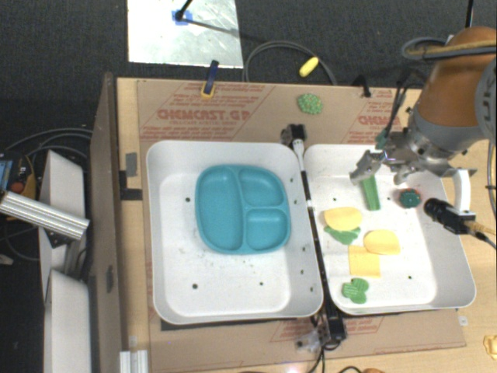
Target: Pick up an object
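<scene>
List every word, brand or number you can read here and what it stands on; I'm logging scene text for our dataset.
"CHEMCAST GP", red print, partly readable, on the brown sheet behind the left bin.
The same red print recurs on that sheet near the right bin, cut off by the arm: not readable.
The teal tray bears no readable text.

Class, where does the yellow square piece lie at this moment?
In the camera view, the yellow square piece lies in the right bin, near its front, just below the round yellow piece and above the green broccoli-shaped piece.
</scene>
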Available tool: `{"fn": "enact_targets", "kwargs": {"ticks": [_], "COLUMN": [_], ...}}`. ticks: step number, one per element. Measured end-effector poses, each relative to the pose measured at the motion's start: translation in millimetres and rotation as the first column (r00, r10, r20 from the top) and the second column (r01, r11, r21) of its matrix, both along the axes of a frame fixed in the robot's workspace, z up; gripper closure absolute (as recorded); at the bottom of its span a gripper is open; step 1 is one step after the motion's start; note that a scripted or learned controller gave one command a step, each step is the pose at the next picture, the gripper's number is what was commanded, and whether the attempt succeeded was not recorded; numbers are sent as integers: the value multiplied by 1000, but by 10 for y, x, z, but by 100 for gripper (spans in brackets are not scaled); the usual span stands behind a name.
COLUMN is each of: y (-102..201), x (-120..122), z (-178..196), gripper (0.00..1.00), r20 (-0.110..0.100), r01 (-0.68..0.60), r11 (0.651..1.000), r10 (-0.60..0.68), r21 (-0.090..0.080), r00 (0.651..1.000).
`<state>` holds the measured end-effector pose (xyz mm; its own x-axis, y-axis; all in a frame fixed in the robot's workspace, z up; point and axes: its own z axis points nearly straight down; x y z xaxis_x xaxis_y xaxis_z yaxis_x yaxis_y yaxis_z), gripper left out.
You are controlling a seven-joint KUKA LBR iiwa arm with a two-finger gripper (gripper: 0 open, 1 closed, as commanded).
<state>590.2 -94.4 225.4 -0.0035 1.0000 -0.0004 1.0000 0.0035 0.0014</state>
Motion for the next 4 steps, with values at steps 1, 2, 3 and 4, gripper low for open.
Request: {"fn": "enact_targets", "kwargs": {"ticks": [1,2,3,4], "y": [3,3,8,8], "x": [9,8,18,17], "z": [110,107,219,214], "gripper": [100,0,100,0], "r20": [3,3,6,5], "r01": [-2,-2,-5,-5], "r11": [1000,1000,1000,1000], "r10": [2,2,5,4], "r21": [0,0,1,1], "r00": [1000,1000,1000,1000]}}
